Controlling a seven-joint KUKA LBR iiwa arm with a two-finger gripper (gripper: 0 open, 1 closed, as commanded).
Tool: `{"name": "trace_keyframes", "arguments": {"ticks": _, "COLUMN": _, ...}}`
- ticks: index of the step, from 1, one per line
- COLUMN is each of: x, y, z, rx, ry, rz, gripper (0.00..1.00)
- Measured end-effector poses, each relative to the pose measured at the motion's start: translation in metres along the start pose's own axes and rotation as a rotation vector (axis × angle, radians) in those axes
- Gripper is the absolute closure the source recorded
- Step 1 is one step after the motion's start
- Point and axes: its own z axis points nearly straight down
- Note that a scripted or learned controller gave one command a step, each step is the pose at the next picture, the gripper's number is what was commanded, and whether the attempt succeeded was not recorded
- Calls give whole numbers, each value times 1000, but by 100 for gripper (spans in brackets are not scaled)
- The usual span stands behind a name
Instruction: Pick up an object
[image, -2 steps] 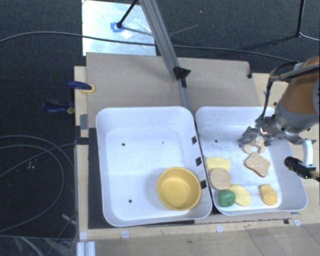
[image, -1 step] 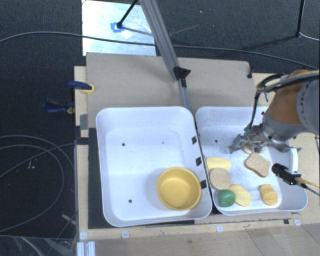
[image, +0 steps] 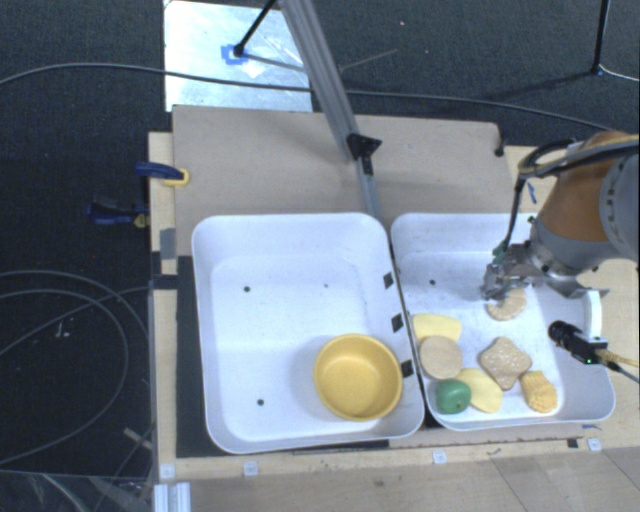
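My gripper (image: 503, 283) is down in the right bin (image: 440, 250), its tip right above a round tan cookie-like piece (image: 507, 306) and touching or nearly touching it. Nearby in the same bin lie a pale yellow slab (image: 437, 326), a round beige disc (image: 440, 357), a brown bread-like slice (image: 504, 361), a yellow piece (image: 484, 392), a green ball (image: 453, 396) and an orange nugget (image: 540, 392).
The left bin (image: 260, 260) holds a yellow bowl (image: 358, 376) at its front right corner. A grey pole (image: 335, 90) slants over the bench behind the bins. The arm (image: 585, 210) comes in from the right edge.
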Motion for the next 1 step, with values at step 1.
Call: {"name": "trace_keyframes", "arguments": {"ticks": 1, "x": -9, "y": 2, "z": -48, "rx": 0, "ry": 0, "rz": 3, "gripper": 100}}
